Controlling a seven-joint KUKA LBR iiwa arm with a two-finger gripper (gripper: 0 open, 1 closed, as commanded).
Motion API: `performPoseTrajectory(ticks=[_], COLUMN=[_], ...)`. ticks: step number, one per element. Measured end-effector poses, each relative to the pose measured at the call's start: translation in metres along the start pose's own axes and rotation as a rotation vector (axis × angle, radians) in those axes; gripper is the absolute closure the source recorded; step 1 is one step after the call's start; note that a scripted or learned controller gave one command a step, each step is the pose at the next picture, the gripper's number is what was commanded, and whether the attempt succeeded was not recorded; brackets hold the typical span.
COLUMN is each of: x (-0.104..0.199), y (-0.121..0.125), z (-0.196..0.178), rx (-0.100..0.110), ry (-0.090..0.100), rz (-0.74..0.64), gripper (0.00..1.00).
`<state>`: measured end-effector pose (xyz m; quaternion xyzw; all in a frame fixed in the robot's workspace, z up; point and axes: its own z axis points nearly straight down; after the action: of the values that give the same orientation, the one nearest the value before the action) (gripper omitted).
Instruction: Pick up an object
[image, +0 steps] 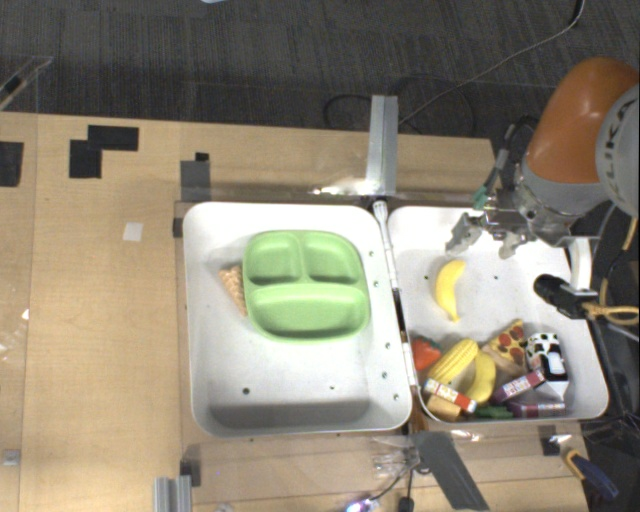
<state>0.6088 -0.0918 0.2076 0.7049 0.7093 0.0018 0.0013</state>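
Right bin (590, 400): toy pile bottom, banana (449, 287) alone; jaws (487, 233) released above.

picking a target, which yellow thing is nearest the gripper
The lone banana in the right bin, just below the gripper; the corn cob lies farther off in the clutter.

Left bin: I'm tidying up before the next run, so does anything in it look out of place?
Yes. A tan waffle-like piece lies partly tucked under the left edge of the green divided tray in the left bin.
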Motion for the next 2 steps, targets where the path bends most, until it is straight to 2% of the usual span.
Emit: performPoseTrajectory(ticks=[1,2], x=[-0.018,-0.017], y=[-0.019,-0.017], z=[0.113,0.102], rx=[-0.002,-0.006], ry=[-0.001,0.001], rz=[0.069,0.071], gripper=[0.00,1.00])
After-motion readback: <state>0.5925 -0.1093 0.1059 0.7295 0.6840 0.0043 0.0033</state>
